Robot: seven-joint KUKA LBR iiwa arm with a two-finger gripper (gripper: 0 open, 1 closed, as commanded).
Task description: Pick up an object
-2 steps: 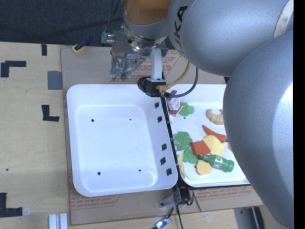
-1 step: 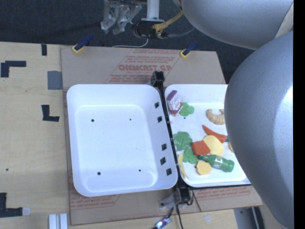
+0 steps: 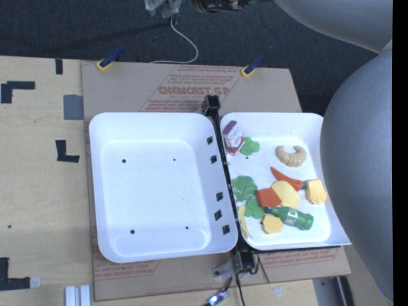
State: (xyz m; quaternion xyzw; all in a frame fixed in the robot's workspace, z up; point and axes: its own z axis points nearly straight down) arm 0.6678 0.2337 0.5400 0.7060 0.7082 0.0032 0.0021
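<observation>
Tabletop [image 3: 38, 171] carries two white bins side by side | left bin [image 3: 153, 190] bare, right bin [image 3: 312, 123] holds toy foods: croissant [image 3: 291, 155], carrot [image 3: 287, 179], green bottle [image 3: 292, 217] | my arm [image 3: 366, 152] looms right, gripper state I cannot tell | step: pre-approach; next I choose one item, descend.
</observation>
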